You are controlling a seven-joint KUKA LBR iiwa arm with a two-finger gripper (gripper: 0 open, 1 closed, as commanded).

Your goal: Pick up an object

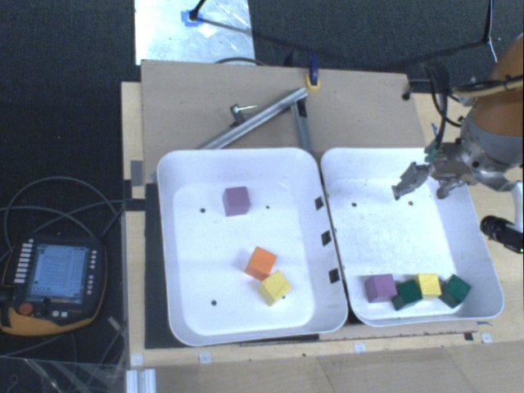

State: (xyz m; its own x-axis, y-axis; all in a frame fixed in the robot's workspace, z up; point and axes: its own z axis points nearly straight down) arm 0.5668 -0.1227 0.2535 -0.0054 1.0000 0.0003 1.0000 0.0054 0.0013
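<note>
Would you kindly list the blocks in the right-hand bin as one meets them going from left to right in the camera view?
Along the near wall of the right white bin: purple cube → dark green block → yellow cube → second dark green block. The gripper hangs above the bin's far half, apart from them.

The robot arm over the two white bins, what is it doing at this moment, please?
The gripper hangs open above the upper part of the right bin, with nothing between its fingers. It is meant to pick up an object. A purple block, two green blocks and a yellow one lie along that bin's lower edge. The left bin holds purple, orange and yellow blocks.
</note>
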